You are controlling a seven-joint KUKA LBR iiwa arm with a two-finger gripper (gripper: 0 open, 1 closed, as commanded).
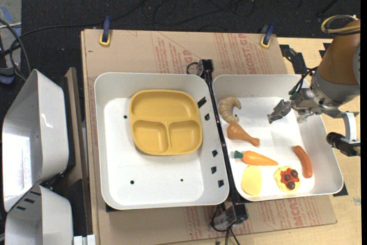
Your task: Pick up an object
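Presently the hand [282, 112] hovers released, grasping nothing. Nearest, the toy drumstick [242, 134] looks light, rigid, smooth; grip its thick end.

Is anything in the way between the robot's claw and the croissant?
Nothing visible is. The gripper hangs over the right bin, and bare white floor lies between it and the croissant. The drumstick sits lower, off that path.

I see my grey arm with its orange band [339, 49] reaching in from the right, wrist bent leftward, the dark two-finger gripper [279, 111] pointing left and slightly down, nothing visibly held.
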